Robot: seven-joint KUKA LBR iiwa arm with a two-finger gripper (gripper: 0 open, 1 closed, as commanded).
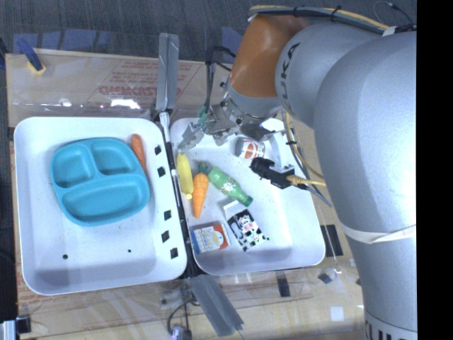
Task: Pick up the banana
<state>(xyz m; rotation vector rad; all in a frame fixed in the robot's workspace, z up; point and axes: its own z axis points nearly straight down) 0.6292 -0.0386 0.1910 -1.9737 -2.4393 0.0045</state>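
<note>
My grey arm (354, 140) reaches in from the right | orange-banded wrist bent down | hand (202, 127) low, pointing left

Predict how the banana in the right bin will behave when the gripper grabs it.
The banana looks smooth and rounded, so it may slip or roll. It lies beside a carrot, which could get nudged. It probably stays stiff.

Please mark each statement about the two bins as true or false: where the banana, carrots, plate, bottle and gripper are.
1. The banana lies in the right bin. True.
2. The blue plate is in the right bin. False: it is in the left bin.
3. A carrot lies beside the banana. True.
4. The gripper holds the banana. False: the banana lies below it in the bin.
5. The green bottle stands upright. False: it lies on its side.
</note>
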